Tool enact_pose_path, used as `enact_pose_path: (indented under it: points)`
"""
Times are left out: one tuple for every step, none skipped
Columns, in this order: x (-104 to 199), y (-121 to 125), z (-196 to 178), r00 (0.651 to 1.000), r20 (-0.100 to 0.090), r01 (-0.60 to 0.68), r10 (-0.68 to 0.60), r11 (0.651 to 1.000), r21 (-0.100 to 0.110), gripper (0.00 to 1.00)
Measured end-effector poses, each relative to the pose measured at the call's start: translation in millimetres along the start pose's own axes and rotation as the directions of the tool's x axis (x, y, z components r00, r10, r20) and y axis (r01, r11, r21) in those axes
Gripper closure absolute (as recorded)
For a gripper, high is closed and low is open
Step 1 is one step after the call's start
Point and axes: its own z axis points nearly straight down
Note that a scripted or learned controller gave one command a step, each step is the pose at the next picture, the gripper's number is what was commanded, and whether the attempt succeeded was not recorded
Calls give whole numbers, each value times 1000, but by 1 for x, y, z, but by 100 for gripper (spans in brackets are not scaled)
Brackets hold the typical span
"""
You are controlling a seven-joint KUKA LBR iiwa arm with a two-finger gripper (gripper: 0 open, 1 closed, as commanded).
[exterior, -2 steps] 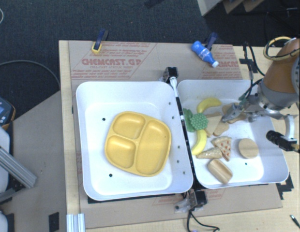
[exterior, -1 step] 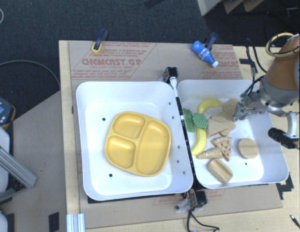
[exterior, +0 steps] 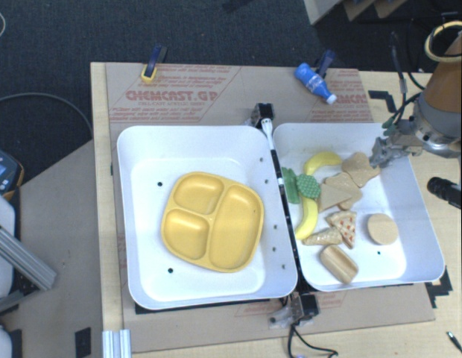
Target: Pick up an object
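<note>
The arm (exterior: 440, 99) comes in from the right, and its gripper (exterior: 383, 152) hangs over the far right part of the right bin (exterior: 421, 233), just beside a tan bread slice (exterior: 358, 168). Whether the gripper is open or closed I cannot tell; nothing visible sits between its tips. The right bin holds toy food: a banana (exterior: 322, 160) at the far side, a second banana (exterior: 308, 218) along the left wall, a green waffle piece (exterior: 309, 187) touching a larger tan slice (exterior: 337, 192), a pizza wedge (exterior: 344, 227), a cone-like piece (exterior: 321, 237), a round cracker (exterior: 381, 229) and a bread roll (exterior: 340, 263) nearest the camera. The left bin (exterior: 138, 200) holds a yellow divided plate (exterior: 212, 221), lying flat. A blue bottle (exterior: 314, 82) lies on the board beyond the bins
</note>
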Motion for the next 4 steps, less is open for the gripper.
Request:
enact_pose_path:
  points:
    - [-1,-4,-63,1000,0,0,0,1000,0,100]
    - [-1,-3,-67,1000,-1,0,0,1000,5,100]
    - [44,18,-76,1000,-3,4,-4,1000,3,100]
    - [100,42,-62,1000,-4,4,-4,1000,5,100]
